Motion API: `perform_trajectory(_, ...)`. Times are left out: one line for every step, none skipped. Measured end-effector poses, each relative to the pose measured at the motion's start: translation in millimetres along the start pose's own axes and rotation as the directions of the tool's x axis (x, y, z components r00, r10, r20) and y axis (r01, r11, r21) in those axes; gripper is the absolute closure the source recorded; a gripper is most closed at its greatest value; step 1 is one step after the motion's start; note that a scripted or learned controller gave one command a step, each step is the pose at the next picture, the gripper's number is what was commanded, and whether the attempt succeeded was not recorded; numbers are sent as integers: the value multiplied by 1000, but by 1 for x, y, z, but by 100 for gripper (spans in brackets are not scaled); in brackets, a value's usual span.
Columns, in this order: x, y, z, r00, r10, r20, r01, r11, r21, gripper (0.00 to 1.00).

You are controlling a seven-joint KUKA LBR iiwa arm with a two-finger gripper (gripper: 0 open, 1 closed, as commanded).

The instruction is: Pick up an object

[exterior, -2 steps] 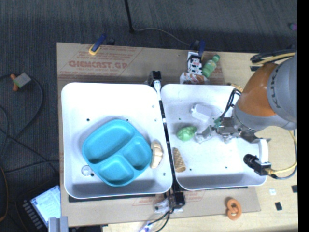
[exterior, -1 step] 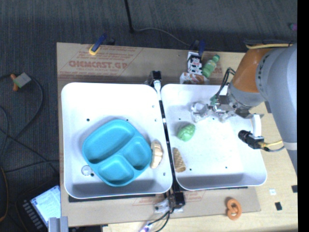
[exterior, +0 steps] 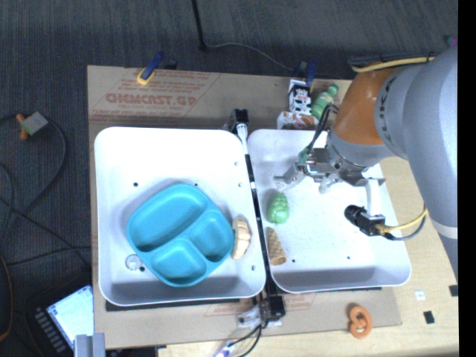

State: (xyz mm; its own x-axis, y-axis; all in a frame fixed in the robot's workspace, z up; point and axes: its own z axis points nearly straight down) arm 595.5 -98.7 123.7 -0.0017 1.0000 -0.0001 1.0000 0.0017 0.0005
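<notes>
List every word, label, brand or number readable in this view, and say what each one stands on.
"CHEMCAST GP", in faded red print on the brown board behind the left bin; the letters are soft, so the reading is approximate.
The printed packet behind the right bin carries a graphic, too small to read.
The screen at the lower left shows content too blurred to read.

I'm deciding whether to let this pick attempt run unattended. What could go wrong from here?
1. The green object and the brown ridged piece lie close to the right bin's left wall, so a descending gripper may hit the wall or push them against it.
2. The black cable near the wrist could snag as the arm moves.
</notes>
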Motion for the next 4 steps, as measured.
perform_trajectory(-1,-34,35,1000,2,1,-2,1000,-4,0)
perform_trajectory(-24,-83,17,1000,3,1,-3,1000,3,0)
perform_trajectory(-23,-83,8,1000,3,0,-3,1000,4,100)
perform_trajectory(-23,-83,8,1000,3,0,-3,1000,4,0)
